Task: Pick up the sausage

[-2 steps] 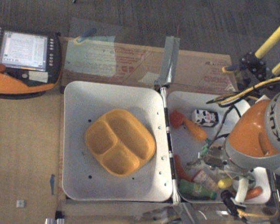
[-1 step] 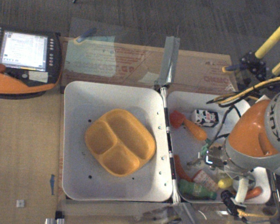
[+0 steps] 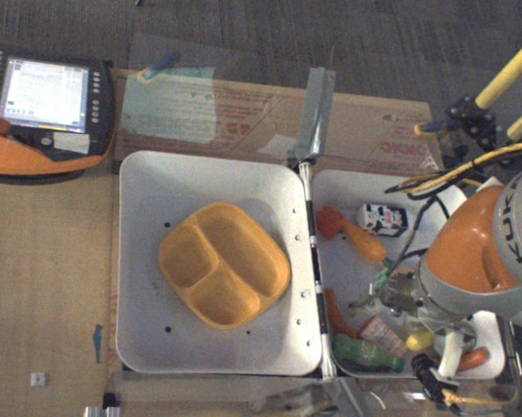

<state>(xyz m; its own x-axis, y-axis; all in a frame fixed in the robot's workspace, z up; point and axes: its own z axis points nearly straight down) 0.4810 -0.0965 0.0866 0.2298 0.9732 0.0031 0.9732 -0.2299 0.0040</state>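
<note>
A cardboard-covered table [image 3: 48, 257] carries two white bins, and the arm [image 3: 475, 254] hangs over the right bin [image 3: 353, 188].

The left bin [image 3: 140, 238] holds a yellow divided plate [image 3: 224, 263]. In the right bin, the thin red piece by the dividing wall is probably the sausage [image 3: 338, 314]; its long axis runs from upper left to lower right. It lies just left of the hand [image 3: 398, 297], near a green bottle [image 3: 366, 354]. The wrist covers the hand, so I cannot tell its state.
</note>
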